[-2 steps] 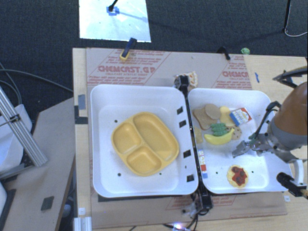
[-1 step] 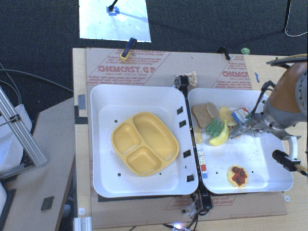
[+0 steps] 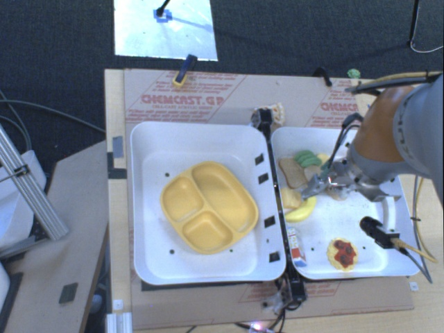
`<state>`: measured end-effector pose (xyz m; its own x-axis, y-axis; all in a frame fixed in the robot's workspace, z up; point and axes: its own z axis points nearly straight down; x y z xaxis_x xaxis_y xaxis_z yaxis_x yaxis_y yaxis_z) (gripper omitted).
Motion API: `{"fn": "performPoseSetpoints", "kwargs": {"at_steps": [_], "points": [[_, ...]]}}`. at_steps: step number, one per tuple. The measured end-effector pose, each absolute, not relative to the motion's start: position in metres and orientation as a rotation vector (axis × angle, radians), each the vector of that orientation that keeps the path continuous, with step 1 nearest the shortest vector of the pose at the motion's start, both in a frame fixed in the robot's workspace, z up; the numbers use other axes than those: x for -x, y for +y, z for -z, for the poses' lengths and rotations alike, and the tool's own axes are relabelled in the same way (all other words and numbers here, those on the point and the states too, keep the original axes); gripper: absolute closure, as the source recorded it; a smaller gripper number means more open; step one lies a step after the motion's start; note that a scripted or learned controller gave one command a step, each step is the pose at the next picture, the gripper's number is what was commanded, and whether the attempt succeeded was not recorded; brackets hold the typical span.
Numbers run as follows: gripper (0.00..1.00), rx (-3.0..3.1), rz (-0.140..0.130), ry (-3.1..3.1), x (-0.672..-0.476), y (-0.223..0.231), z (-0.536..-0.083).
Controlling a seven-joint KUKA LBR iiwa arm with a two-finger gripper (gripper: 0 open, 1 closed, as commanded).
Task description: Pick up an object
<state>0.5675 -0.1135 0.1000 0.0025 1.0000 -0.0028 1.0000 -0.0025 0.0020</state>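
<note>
Yellow banana [image 3: 300,212] lies in the right bin [image 3: 388,262], just below the gripper [image 3: 318,184] and near the tan bread slice [image 3: 292,173]. I cannot tell how the gripper stands. A yellow divided plate [image 3: 208,205] fills the left bin [image 3: 149,186].

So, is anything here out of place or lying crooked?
Yes. The yellow tray lies at an angle in the left bin, not square to its walls. A small carton lies against the divider side of the right bin.
</note>
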Motion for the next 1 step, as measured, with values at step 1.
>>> {"fn": "performPoseSetpoints", "kwargs": {"at_steps": [1], "points": [[0.00,-2.206,-0.012,2.237,-0.5091,-0.0071,-0.1889]]}}
